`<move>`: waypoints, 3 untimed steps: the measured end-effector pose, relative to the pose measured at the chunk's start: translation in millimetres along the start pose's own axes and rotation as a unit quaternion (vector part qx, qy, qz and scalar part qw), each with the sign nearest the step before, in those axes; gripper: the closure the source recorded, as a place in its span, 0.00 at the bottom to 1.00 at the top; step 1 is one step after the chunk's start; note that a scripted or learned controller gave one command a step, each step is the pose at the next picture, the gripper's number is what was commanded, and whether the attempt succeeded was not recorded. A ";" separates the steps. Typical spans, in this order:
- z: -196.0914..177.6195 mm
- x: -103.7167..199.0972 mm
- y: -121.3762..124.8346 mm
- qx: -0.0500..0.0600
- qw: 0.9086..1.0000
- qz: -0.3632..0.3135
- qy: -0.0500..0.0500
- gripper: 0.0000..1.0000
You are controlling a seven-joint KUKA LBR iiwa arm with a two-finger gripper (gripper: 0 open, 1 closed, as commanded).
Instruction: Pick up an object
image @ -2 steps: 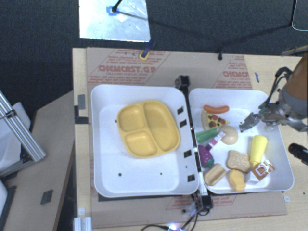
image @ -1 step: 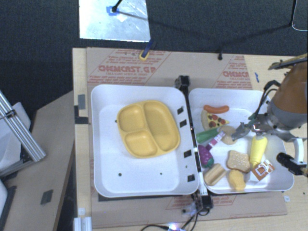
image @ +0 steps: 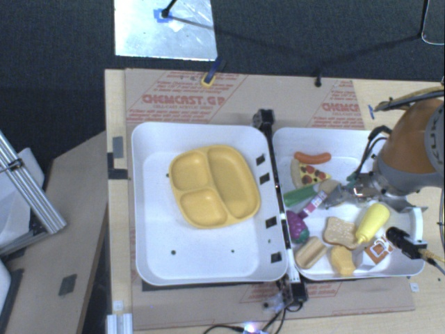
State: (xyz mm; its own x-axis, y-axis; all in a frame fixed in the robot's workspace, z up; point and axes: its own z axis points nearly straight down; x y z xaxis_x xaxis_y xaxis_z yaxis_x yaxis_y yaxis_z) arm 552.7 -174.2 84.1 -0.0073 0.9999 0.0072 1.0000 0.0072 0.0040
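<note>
The right bin (image: 348,136) holds several toy foods. At its back are a red sausage (image: 313,157) and a pizza slice (image: 308,175). A green vegetable (image: 299,195), a pink-and-white tube (image: 316,202) and a purple piece (image: 297,225) lie along the left wall. Toward the front sit a toast slice (image: 339,232), a yellow bottle (image: 372,221), a bread roll (image: 311,252), a yellow block (image: 342,260) and a small orange box (image: 379,250). My gripper (image: 338,193) is low in this bin, just right of the green vegetable and tube and above the toast. Nothing shows as held.
The left bin (image: 149,207) carries a yellow divided plate (image: 212,185). A black clip divider (image: 271,186) separates the bins. The grey and orange arm (image: 417,152) overhangs the right bin's right side. A silver sheet (image: 165,19) lies beyond the bench.
</note>
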 end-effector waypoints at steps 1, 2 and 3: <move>-11.4 -4.6 -1.6 0.000 1.000 0.002 -0.004 1.00; -74.5 -8.8 -0.3 -0.001 1.000 0.002 -0.005 1.00; -125.1 0.0 6.6 -0.001 1.000 0.001 -0.004 1.00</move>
State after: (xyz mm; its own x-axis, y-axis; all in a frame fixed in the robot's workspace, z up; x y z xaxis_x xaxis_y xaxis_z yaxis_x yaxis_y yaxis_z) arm 558.8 -175.1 209.2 -0.0055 1.0000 -0.0017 1.0000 0.0056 0.0068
